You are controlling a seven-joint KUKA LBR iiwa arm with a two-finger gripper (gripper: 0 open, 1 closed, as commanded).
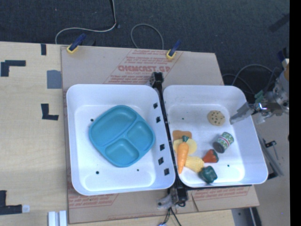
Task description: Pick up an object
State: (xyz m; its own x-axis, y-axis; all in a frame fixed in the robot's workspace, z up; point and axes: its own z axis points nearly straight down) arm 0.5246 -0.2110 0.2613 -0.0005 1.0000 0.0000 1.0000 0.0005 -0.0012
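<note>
Claw point(241, 113) sits at the right bin's point(235, 95) right rim, upper part; too small and blurred to tell how it's set. In the right bin: cookie point(216, 117) just left of claw, apart from it. Can point(224, 142) below claw, lying tilted. Carrot point(182, 156), corn point(194, 163), red piece point(210, 156), green piece point(208, 174) clustered toward near-left. Blue tray point(122, 135) in the left bin point(75, 102) on the counter point(28, 126).
</note>
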